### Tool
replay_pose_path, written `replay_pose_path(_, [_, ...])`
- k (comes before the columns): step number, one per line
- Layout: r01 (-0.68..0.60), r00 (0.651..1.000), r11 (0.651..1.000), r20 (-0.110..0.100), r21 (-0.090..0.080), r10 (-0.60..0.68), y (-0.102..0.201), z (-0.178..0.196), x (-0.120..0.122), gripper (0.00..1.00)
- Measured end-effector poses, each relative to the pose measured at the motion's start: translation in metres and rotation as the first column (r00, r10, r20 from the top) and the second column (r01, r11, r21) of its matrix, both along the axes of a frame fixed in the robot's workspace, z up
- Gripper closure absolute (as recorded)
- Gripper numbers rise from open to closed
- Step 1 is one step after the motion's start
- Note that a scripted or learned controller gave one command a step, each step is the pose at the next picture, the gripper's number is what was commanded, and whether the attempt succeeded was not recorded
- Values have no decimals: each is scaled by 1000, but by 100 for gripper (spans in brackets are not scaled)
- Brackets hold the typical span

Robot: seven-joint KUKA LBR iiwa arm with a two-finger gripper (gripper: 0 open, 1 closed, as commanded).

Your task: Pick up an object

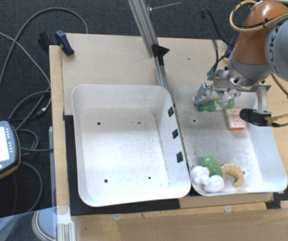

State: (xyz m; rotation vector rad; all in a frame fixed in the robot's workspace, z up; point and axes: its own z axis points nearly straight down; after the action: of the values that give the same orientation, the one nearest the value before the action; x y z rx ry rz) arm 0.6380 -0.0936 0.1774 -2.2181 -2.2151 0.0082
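- The gripper (215,100) hangs over the right bin's (264,154) far edge, clamped around a green bottle (213,106).
- A small box (234,118) lies just beside it; toys (215,173) crowd the near edge.

A green plastic bottle (210,106) lay on its side at the right bin's far end, beside a small pink-and-white box (234,119). White (207,178), green (211,165) and tan (234,174) toys clustered at its near edge.
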Motion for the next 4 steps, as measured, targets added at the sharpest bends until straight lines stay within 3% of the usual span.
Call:
replay_pose_path(2, [-1, 1000, 1000, 1, 1, 1, -2, -88, -9, 0])
replay_pose_path(3, [-1, 1000, 1000, 8, 1, 1, -1, -73, -7, 100])
replay_pose_path(4, [-3, 1000, 1000, 14, -1, 3, 5, -27, -8, 100])
